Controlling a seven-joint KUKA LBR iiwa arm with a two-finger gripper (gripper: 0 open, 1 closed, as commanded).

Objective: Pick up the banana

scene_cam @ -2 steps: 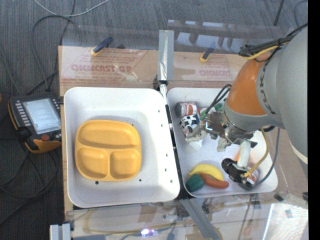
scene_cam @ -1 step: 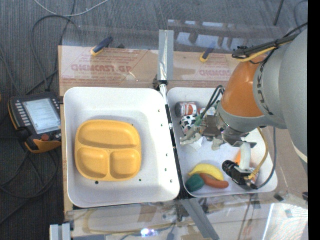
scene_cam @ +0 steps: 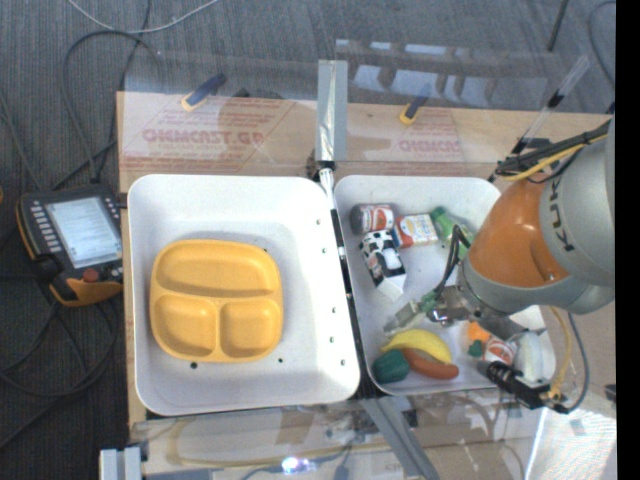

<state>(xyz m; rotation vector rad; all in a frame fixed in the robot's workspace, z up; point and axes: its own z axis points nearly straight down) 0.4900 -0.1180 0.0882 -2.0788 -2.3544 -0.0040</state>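
The yellow banana (scene_cam: 421, 344) lies in the right bin (scene_cam: 352, 313) near its front edge. A green vegetable (scene_cam: 392, 365) sits just in front of it on the left, and a red-orange one (scene_cam: 436, 369) on the right. My gripper (scene_cam: 428, 311) hangs just above and behind the banana, reaching in from the right under the grey and orange wrist (scene_cam: 520, 248). I see nothing held in the gripper. The wrist hides the bin's right side.
At the back of the right bin are a red can (scene_cam: 375, 216), a red and white box (scene_cam: 416, 230), a green item (scene_cam: 447, 223) and a black and white bottle (scene_cam: 384, 259). A yellow divided plate (scene_cam: 217, 298) lies in the left bin (scene_cam: 160, 193). A small orange item (scene_cam: 478, 348) sits at the front right.
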